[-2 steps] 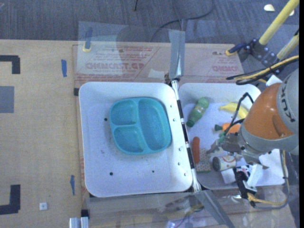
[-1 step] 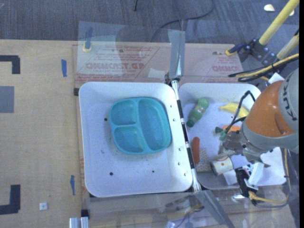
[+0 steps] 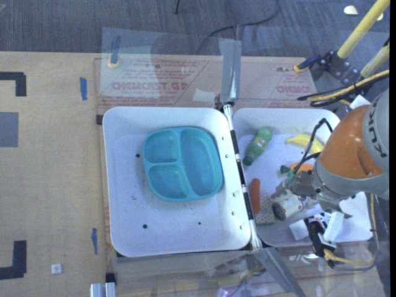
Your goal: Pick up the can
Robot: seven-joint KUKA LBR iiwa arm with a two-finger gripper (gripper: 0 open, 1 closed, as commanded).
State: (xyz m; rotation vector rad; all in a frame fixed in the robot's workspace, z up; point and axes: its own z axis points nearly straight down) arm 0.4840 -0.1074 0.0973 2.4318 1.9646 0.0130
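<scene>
Camera view, approach step: gripper low over right bin, near its front left corner, just beside what looks to be small grey can. Grip state not discernible; no hold confirmed. Next, by judgement: close squarely on can, lift clear of carrot. Blue plate centred in left bin; wooden bench around.

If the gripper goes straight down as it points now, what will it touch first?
Probably the can, a grey cylinder lying just under the gripper in the right bin. Depth is unclear from above, so the gap cannot be judged.
</scene>
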